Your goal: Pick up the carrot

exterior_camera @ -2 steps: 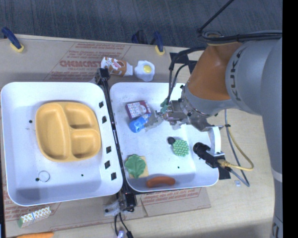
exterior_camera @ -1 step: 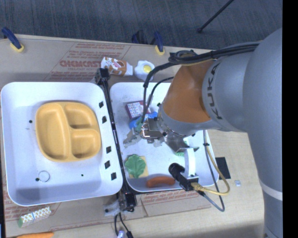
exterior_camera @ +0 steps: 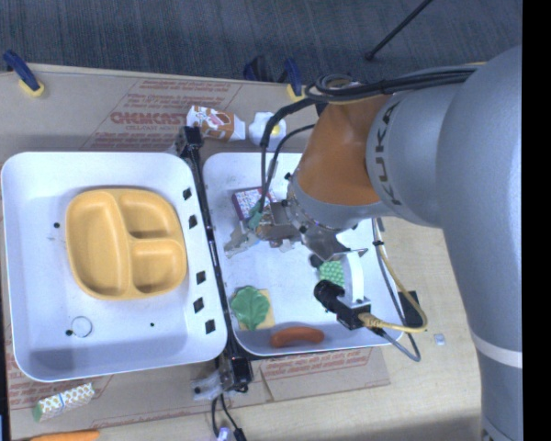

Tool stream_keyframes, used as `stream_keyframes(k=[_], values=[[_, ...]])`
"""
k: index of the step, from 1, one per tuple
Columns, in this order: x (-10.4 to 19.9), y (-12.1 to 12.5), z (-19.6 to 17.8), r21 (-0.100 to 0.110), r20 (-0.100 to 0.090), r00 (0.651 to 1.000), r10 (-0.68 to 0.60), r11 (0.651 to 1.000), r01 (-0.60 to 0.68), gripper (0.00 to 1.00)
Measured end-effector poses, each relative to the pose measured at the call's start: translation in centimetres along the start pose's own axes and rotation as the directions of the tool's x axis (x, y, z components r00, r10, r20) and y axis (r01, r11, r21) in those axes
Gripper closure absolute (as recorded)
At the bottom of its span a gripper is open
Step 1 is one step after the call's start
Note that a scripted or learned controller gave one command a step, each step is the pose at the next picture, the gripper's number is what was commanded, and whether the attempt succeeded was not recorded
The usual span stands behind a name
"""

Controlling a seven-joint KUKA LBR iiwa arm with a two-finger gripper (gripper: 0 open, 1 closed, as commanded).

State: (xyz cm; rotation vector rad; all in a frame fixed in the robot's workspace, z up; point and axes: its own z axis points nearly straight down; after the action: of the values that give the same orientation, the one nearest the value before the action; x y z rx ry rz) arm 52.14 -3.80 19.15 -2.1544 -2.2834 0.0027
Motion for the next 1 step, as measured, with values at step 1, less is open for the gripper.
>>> stream_keyframes(k=[1], values=[[1.34, 4.12, -0.01, 0.0, 0.001, 0.989, -0.151, 0.989, 0.151, 0.0]])
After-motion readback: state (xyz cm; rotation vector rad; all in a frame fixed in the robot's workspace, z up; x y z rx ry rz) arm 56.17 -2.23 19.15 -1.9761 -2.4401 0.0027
